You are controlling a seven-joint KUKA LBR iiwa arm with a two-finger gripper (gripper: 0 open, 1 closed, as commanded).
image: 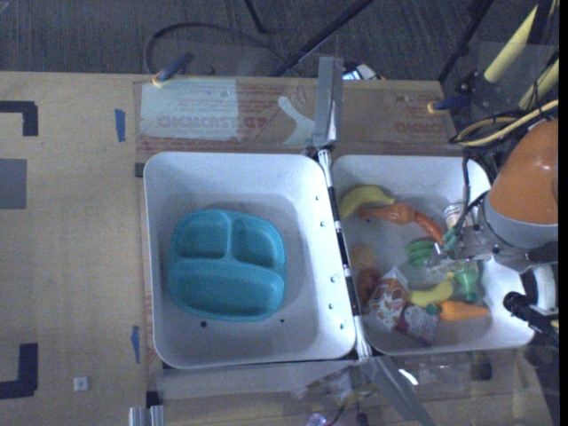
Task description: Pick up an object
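The left bin holds one teal tray with three compartments, lying flat near its middle. The right bin is crowded with small toy foods, and these are the things to pick. A banana lies near the back left of this bin, and an orange piece like a long carrot or lobster touches it and runs toward the right. Below them a green piece sits just beside the gripper. Near the front lie a small packet with a printed picture, a second yellow banana, a carrot and a dark small packet; they touch or overlap each other, so nothing there lies free. A brownish round thing rests close to the wall between the bins. The arm comes in from the right, its orange band above the right edge of the bin, and its wrist points down and to the left. The gripper is low over the middle right of the pile, among the green pieces. Whether it is spread or pressed together I cannot tell, because the toys and the blur hide this part. Cardboard lies behind the bins on the bench.
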